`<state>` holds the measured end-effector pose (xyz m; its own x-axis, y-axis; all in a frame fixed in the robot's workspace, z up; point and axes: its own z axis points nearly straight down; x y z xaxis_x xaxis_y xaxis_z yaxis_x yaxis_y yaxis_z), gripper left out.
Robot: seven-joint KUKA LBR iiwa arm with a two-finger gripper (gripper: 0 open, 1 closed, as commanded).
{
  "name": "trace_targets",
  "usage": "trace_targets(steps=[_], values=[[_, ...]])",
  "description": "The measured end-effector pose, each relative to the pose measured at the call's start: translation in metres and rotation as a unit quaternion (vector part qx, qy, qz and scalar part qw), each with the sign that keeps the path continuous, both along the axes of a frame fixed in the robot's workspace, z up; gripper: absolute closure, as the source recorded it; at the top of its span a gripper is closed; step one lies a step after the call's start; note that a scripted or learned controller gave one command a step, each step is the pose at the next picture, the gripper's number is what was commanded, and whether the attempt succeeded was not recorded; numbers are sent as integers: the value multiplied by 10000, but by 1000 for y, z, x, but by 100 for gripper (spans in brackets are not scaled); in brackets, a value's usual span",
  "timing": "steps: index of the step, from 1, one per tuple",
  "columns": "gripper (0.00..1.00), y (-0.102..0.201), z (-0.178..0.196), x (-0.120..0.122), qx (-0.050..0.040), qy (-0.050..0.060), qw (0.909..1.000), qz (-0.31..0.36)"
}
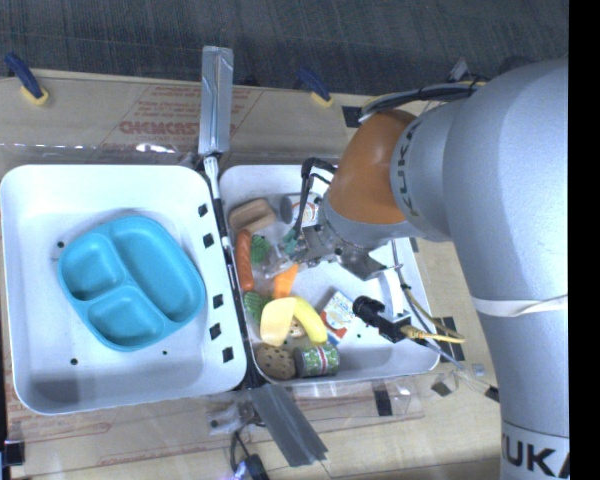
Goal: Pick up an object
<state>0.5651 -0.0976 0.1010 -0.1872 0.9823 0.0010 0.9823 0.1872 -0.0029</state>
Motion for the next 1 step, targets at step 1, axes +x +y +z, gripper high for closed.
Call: trace_targets(steps=[1], values=[[100, 6, 154, 74, -7, -64, 9992, -391]])
